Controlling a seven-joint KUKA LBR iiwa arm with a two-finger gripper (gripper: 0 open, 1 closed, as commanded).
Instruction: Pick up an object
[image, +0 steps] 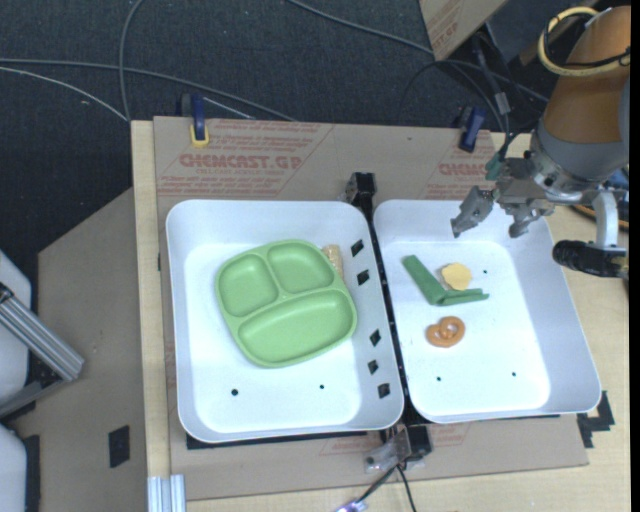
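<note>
The right bin (560, 330) holds my three candidates, all in its middle: a green strip (434, 283) bent into an angle, a small yellow piece (457, 274) touching it on its far-right side, and an orange ring (446, 332) lying alone just nearer the camera. I would go for the orange ring. It looks like a small toy pretzel or doughnut, so I judge it light and fairly stiff, probably smooth plastic or rubber that could slip if pinched on its rounded outer edge. Taking it across the ring, one finger on each side of the rim, seems the safest hold (it lies flat, so I must come straight down and close low against the bin floor). The green strip looks thin and flat, harder to get under; the yellow piece sits too close against it for a clean grasp.

My gripper (492, 212) hangs over the far edge of the right bin, well apart from all three things. Its two fingers (470, 215) stand spread, with open space between them, and they hold nothing and touch nothing that I can see.

The left bin (190, 320) carries a green divided plate (286, 302) with a small tan object (333, 260) at its far-right rim; both look awkward for me, the plate being broad and flat.
</note>
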